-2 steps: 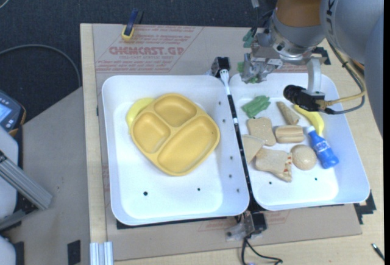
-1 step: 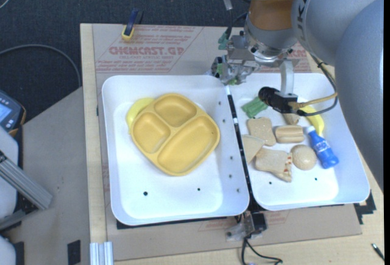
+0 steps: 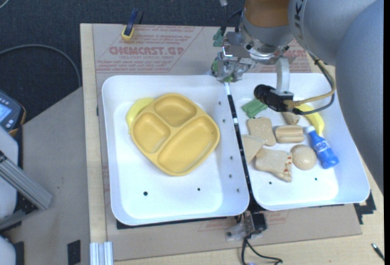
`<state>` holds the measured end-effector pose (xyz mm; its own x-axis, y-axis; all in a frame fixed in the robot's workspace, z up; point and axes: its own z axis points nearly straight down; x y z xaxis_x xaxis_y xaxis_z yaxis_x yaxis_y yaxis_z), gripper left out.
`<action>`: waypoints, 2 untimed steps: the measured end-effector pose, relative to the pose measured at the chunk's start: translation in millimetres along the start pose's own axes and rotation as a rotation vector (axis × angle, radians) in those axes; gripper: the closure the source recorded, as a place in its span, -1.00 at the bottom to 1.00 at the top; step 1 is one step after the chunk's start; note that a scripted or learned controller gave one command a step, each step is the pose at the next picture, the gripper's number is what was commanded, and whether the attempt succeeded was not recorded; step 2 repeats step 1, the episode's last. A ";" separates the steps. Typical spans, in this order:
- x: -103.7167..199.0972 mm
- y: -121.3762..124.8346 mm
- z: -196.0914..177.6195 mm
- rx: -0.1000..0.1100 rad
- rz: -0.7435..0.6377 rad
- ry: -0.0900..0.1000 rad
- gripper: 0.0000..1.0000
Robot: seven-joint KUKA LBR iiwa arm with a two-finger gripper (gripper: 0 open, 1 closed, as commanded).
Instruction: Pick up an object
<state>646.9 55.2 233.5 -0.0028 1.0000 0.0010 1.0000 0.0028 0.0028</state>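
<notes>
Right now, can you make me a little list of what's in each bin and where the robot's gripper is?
left bin: yellow divided tray lying over a yellow thing
right bin: tan food-like pieces, green piece, blue bottle, banana
gripper: above the far end of the divider between the bins
held: nothing seen

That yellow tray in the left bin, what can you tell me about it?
The yellow tray looks like moulded plastic, a rounded dish split by raised ridges into three compartments: two smaller ones toward the far side and one long one nearer the camera. It lies flat and right way up, turned at an angle, on the floor of the left bin, nearer the far wall. Its compartments hold nothing. A paler yellow piece peeks out from under its far left edge.
</notes>
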 end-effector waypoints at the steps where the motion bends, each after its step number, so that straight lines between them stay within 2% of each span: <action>1: -15.3 -1.5 3.4 0.004 0.004 -0.001 1.00; 2: -15.3 -1.5 3.4 0.004 0.004 -0.001 1.00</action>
